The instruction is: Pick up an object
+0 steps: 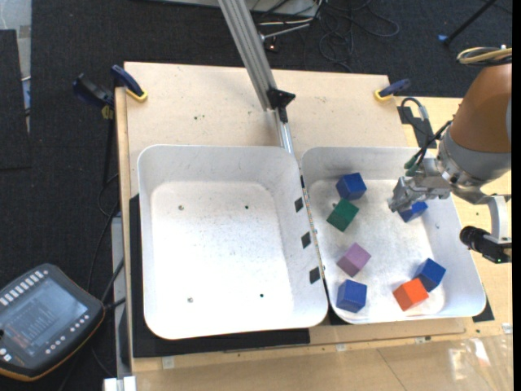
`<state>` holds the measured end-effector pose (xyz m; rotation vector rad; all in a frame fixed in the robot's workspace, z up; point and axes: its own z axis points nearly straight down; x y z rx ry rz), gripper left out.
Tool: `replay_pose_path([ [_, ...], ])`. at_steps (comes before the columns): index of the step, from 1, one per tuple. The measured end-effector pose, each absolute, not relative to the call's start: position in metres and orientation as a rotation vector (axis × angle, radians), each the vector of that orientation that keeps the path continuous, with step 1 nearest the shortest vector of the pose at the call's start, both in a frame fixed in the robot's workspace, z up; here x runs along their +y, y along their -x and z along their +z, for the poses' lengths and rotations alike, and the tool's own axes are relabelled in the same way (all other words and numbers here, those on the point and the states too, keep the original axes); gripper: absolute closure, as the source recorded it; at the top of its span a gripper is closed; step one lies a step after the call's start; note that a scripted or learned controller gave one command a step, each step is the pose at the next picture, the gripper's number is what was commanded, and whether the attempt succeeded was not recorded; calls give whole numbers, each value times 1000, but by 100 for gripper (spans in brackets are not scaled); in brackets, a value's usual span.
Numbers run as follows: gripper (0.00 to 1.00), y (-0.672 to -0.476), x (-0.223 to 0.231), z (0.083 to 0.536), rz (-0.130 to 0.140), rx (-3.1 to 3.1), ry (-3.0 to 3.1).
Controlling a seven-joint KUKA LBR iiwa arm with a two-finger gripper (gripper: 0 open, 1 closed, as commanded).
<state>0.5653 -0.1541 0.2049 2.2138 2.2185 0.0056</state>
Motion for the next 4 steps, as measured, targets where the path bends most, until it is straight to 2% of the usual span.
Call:
replay_pose_path([
  [1,100,-569,-91,204,3,2232,-2213],
  [2,100,-563,-41,210,3,2231,-2214],
  [4,100,-584,64,219,6,2229,-2212],
])
